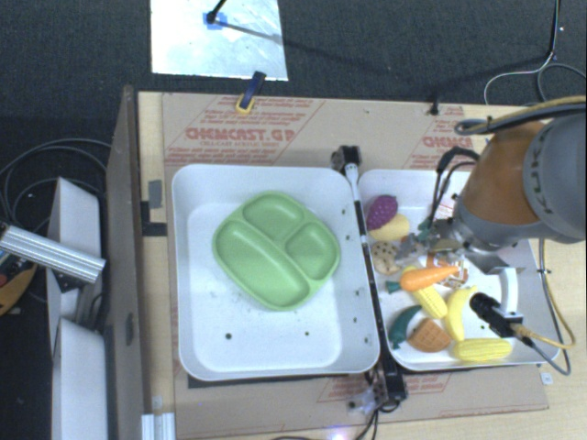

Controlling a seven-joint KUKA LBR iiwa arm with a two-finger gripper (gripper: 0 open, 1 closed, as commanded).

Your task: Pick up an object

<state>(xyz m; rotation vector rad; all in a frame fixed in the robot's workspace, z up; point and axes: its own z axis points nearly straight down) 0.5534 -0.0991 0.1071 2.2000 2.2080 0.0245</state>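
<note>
In the right bin (523, 360), the carrot (429, 278) lies crosswise beneath the fingers (438, 242), whose state I cannot tell

Plate (275, 248) in left bin (206, 337); toys probably fill right bin (417, 181).

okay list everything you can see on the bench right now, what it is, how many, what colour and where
bins: 2, white, side by side on the bench
divided plate: 1, green, middle of the left bin
purple toy food: 1, purple, far end of the right bin
carrot: 1, orange, middle of the right bin
banana: 1, yellow, right bin, near side
corn: 1, yellow, near right corner of the right bin
dark green piece: 1, right bin, near the divider
foil sheet: 1, silver, on the floor beyond the bench
arm: 1, grey and orange, over the right bin
gripper: 1, low among the toys above the carrot
</note>
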